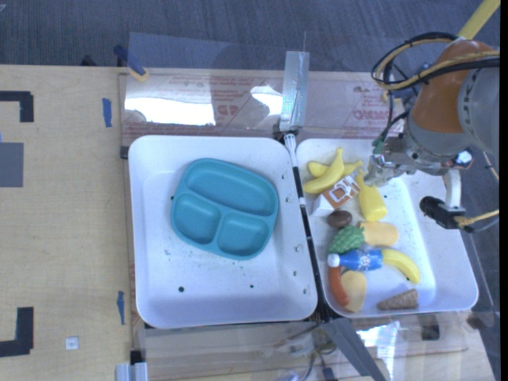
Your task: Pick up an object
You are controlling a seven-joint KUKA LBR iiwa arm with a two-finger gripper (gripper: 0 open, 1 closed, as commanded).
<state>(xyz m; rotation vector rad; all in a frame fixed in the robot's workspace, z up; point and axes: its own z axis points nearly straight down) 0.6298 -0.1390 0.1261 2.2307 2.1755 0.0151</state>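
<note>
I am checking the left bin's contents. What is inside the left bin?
Inside the left bin lies one blue divided plate. What is beneath it is hidden.

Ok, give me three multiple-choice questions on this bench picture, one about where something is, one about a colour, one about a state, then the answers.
1. Where does the divided tray lie?
A. in the left bin
B. in the right bin
C. on the wooden bench outside the bins

2. What colour is that tray?
A. red
B. blue
C. yellow

3. How do the toy foods lie in the right bin?
A. spread evenly over its whole floor
B. stacked in one tall tower
C. clustered toward its left side

Answers: 1 A, the tray sits on the floor of the left bin. 2 B, it is teal blue. 3 C, the bananas and the rest crowd near the divider.
</note>
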